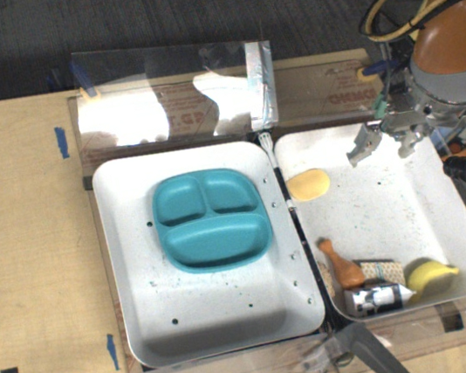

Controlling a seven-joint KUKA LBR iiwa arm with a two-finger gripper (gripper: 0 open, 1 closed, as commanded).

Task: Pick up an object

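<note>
Bench (pixel 24 260) of pale wood carries two shallow white bins side by side; I note the left bin (pixel 140 321) holds a teal divided plate (pixel 212 218), lying flat near its middle; the right bin (pixel 452 224) holds the smaller items. Arm (pixel 449 47), grey with an orange band, reaches in from the right and hangs over the far right corner of the right bin; its claw (pixel 389 139) stands with fingers spread apart, nothing between them, above the bare bin floor. I see a pale yellow rounded object (pixel 308 184) at the far left of the right bin, just beside the dividing wall, well apart from the claw. Along the near edge of that bin lie a yellow lemon-like object (pixel 431 275), a dark bottle (pixel 380 297) on its side just beside it, and an orange-brown piece (pixel 342 266) angled toward the bottle; between them a small patterned item (pixel 382 270), too small for me to identify.
</note>
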